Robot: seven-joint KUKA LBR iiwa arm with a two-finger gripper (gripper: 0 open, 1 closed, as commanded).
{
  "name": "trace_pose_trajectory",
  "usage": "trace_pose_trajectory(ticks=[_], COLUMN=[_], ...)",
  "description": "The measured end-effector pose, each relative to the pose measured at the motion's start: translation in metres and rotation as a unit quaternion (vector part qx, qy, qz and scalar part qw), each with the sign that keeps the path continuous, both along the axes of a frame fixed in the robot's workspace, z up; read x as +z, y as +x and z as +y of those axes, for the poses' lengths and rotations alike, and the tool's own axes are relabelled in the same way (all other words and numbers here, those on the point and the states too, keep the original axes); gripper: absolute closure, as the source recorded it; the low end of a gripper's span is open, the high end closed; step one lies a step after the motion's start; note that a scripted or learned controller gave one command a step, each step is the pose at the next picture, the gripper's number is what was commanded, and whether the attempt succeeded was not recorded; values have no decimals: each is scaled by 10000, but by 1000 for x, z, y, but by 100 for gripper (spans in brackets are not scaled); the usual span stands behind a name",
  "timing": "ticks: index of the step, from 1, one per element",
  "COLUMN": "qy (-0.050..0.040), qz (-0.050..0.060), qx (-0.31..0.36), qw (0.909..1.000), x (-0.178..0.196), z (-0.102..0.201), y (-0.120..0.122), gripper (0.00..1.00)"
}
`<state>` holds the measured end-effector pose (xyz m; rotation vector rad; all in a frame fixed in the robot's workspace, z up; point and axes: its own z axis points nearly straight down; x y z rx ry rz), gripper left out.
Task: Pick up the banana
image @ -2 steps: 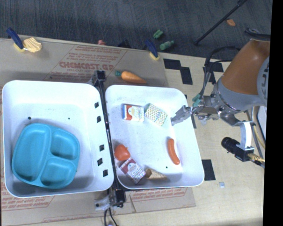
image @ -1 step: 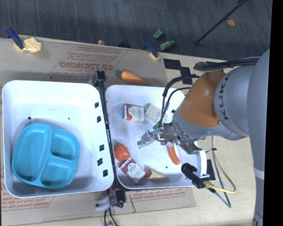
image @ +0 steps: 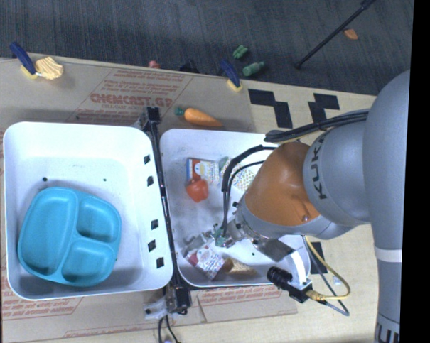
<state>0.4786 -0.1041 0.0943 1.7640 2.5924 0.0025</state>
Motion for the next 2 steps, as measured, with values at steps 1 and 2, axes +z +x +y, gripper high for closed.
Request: trace_pose_trajectory(ticks=[1,2], qy=[16,12], qz=[38,45], qx=[-551,-889], qw=[9985,9960], x=[98,97], z=[82,145], y=[25,94], gripper=[0,0])
